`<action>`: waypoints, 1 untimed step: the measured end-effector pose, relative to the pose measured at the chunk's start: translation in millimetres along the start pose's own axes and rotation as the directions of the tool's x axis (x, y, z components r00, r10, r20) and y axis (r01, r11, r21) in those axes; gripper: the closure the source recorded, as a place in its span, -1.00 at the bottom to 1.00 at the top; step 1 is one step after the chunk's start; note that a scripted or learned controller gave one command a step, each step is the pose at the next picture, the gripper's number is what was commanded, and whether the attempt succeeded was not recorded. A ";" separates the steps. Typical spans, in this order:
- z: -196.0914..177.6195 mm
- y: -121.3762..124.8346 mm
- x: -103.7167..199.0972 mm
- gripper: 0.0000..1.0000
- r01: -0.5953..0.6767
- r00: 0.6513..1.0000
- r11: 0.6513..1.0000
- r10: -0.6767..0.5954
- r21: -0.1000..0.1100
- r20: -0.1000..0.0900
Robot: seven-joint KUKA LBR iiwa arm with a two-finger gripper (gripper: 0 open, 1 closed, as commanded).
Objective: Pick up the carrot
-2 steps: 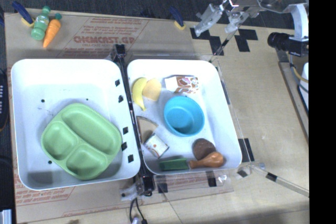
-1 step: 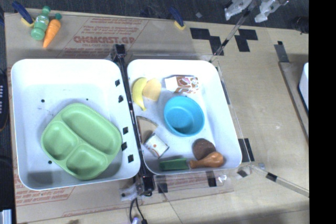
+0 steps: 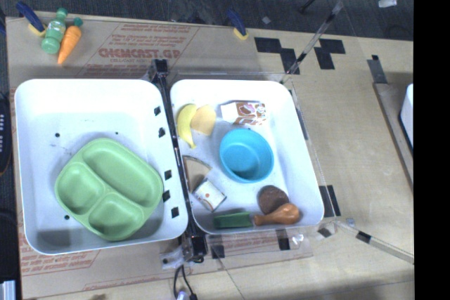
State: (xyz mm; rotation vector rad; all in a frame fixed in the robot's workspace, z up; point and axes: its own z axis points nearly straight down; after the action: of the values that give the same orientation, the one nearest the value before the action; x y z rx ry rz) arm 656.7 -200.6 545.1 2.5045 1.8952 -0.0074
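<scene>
The carrot (image 3: 68, 43), orange with a green top, lies outside the bins on the brown board at the far left, above the left bin's (image 3: 35, 151) back edge. It points down and to the left. A green toy bottle (image 3: 53, 35) touches its left side.
A green divided plate (image 3: 109, 187) fills most of the left bin. The right bin (image 3: 299, 151) holds a banana (image 3: 185, 124), a blue bowl (image 3: 246, 154), a small carton (image 3: 244, 112), a drumstick (image 3: 278, 213), a green bar (image 3: 232, 220) and a small box (image 3: 209, 195). Blue clips (image 3: 29, 16) hold the board's back edge.
</scene>
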 end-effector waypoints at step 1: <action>69.0 -8.0 28.8 -1.00 -0.303 0.953 0.953 0.303 0.010 0.001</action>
State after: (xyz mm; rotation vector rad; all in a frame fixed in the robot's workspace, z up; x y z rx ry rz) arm 656.7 -171.0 476.0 2.7721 1.4915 -0.0156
